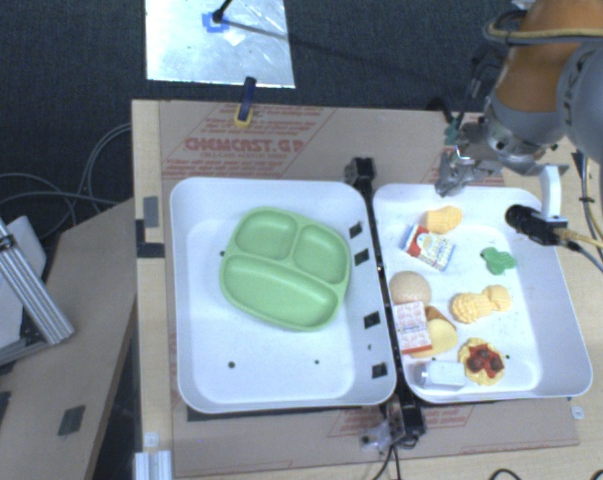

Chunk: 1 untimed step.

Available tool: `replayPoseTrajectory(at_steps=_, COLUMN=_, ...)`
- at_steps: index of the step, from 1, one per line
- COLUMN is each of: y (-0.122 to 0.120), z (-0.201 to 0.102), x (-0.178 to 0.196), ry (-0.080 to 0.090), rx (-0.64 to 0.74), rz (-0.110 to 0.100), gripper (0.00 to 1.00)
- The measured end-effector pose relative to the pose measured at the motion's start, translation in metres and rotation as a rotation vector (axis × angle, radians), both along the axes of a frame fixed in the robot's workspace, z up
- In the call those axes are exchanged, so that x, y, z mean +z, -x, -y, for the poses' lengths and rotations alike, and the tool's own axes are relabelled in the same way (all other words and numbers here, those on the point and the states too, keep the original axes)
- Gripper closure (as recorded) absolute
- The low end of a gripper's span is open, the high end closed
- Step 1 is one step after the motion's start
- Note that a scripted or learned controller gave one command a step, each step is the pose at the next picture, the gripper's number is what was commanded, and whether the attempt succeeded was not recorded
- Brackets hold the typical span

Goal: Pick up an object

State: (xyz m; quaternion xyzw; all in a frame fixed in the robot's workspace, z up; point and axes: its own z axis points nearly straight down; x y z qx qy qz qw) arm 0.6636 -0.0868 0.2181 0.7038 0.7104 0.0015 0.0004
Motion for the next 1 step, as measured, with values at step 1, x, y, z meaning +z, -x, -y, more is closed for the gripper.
replayPoseTrajectory(at_steps=1, y=0.0092, z=-0.0528, x=0.0164, ry=0.000, rx=0.000, rz=0.000, gripper=1.00)
